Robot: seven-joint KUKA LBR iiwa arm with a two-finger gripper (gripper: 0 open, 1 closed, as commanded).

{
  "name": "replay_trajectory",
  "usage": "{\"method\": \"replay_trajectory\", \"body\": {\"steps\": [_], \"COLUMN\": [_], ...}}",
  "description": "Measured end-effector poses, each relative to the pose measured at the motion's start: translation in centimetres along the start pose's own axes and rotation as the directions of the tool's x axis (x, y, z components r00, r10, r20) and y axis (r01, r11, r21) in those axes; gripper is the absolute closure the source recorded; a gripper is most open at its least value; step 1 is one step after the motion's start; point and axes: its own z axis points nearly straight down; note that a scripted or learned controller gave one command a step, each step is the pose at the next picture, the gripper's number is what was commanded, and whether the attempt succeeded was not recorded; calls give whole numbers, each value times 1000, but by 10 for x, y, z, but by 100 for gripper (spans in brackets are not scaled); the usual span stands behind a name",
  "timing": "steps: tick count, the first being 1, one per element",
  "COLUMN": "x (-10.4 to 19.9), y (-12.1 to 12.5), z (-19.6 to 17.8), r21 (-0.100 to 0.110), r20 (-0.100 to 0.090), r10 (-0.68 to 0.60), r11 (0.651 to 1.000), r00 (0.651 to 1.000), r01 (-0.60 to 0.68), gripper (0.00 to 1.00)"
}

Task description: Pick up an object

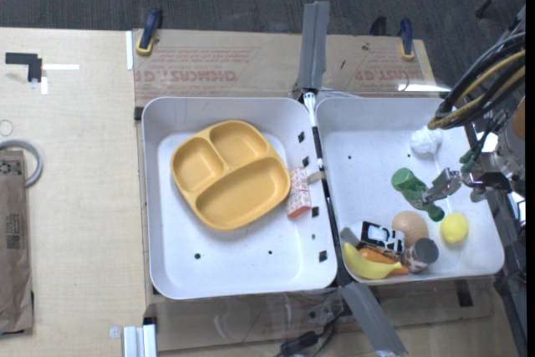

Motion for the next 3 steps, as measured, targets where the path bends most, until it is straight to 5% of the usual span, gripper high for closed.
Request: {"method": "replay_trajectory", "body": {"steps": [1, 2, 3], "x": [-7, 10, -17], "y": [76, 69, 17], "z": [122, 129, 129], "r21": [-4, -9, -7], "r20": [1, 2, 1], "r10": [46, 56, 118], "r11": [999, 998, 993], "r00": [999, 998, 993], "r01": [-46, -56, -118], "gripper": [0, 0, 0]}}
